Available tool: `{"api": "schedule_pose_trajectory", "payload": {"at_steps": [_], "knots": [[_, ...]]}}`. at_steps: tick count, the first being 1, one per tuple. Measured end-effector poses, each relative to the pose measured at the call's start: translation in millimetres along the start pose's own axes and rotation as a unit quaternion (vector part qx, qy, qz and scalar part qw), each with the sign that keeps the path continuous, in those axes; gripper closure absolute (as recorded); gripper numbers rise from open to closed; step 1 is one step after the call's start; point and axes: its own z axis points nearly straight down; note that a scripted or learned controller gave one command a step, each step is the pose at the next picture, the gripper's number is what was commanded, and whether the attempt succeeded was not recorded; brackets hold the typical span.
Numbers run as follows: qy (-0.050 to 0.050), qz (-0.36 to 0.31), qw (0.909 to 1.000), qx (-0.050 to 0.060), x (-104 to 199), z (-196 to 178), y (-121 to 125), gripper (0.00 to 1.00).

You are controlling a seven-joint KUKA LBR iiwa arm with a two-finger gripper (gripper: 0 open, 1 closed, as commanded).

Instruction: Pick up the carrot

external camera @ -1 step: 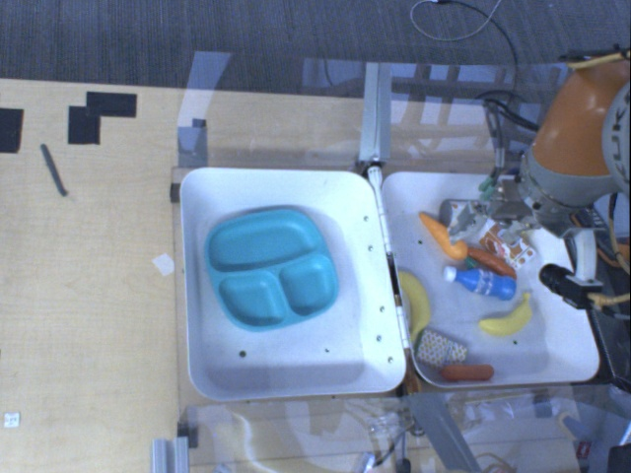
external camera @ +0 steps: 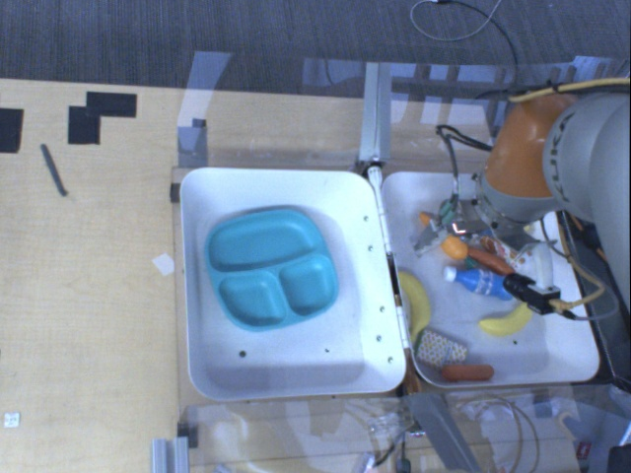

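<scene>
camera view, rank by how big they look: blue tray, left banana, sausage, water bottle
1. blue tray, by far the largest
2. left banana
3. water bottle and sausage: they look much alike, and the arm partly covers the bottle, so I won't rank them.

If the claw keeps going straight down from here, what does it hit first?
Probably the orange carrot: the claw hangs right over it in the right bin. Depth is unclear from this slanted view, so it could instead graze the reddish item beside it.
</scene>
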Motion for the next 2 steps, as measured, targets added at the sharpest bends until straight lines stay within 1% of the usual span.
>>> {"api": "schedule_pose_trajectory", "payload": {"at_steps": [1,2], "knots": [[0.001,-0.001,1.0000,-0.003,1.3,-12.7,2.8,1.00],[0.001,-0.024,0.9997,0.002,71.1,-98.1,26.0,1.00]]}}
